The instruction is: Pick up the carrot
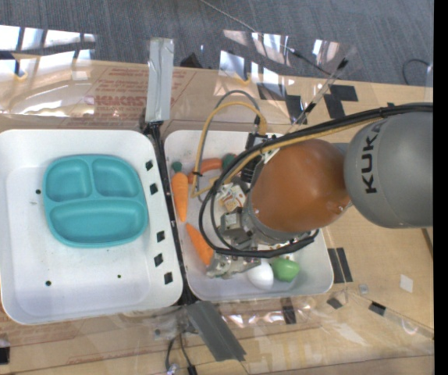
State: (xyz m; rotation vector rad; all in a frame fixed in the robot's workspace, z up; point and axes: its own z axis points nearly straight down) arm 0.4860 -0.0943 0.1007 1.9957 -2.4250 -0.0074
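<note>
Your arm crowds the right bin [318, 283]; its gripper [225, 266] hangs low near the bin's near wall, grip state impossible to tell. The carrot [180, 196] lies along the left wall, beside it.

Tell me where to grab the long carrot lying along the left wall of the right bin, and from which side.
Grip the carrot at mid-length, coming straight down from above. It lies flat, lengthwise along the right bin's left wall, so fingers should close across its narrow width, though the wall-side gap looks tight. The hand hangs near a second carrot.

Teal tray [95, 200], left bin [9, 209]
</note>
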